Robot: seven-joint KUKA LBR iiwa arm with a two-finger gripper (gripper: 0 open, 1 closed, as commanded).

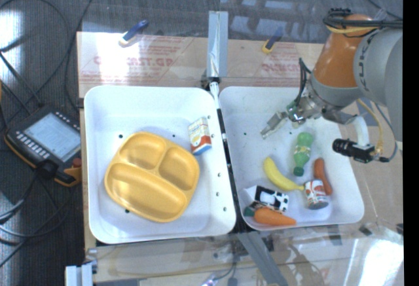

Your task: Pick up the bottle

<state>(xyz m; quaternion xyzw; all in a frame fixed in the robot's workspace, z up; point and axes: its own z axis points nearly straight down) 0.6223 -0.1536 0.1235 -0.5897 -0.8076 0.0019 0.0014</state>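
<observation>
The tabletop (170, 59) is a pale board under a clear sheet, with faint reddish lettering along its far side. Two shallow white bins rest on it side by side, the left bin (98, 147) and the right bin (252, 105), their inner rims touching. Beyond them lie a blue clip (133, 31) and a yellow-and-blue clip (272, 42), with a metal bar (217, 46) between them.

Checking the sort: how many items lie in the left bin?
2: a yellow divided plate in the left bin's middle, and a small carton beside its upper-right edge, near the divider.
</observation>
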